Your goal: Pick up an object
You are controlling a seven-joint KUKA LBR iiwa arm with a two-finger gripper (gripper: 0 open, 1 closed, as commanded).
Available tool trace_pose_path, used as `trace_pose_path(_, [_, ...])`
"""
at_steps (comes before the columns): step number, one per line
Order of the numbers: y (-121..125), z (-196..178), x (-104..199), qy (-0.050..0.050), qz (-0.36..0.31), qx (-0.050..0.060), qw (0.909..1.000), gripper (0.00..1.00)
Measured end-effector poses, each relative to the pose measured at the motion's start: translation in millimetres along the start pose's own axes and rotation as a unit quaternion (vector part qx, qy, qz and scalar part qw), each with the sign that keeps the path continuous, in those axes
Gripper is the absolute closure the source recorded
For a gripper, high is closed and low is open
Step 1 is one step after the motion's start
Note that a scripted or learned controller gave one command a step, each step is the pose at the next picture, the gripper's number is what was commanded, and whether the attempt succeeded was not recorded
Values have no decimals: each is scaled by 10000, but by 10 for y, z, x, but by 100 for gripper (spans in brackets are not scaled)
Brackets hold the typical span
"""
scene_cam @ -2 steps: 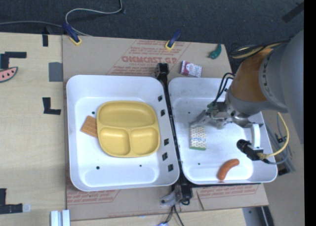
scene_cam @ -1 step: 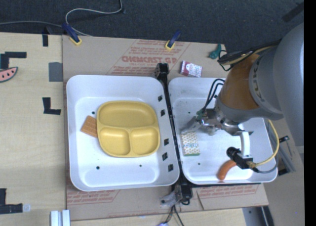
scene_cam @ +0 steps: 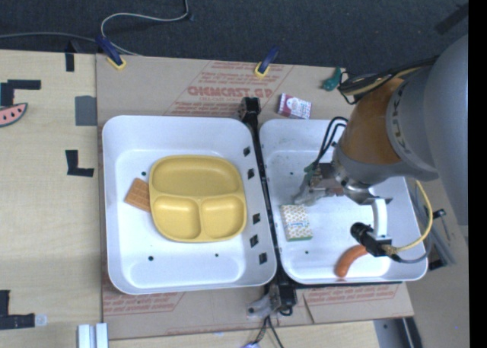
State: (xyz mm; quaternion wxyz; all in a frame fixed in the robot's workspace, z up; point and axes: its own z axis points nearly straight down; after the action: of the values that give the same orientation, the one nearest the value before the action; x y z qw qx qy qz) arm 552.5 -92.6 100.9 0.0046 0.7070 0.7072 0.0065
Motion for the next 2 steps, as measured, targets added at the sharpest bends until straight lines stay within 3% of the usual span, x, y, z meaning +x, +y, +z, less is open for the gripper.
trace_pose_path(1, [-15,19,4,4,-2,24,10000,0])
trace_pose_path(2, [97,154,-47,-4,-5,87,10000,0])
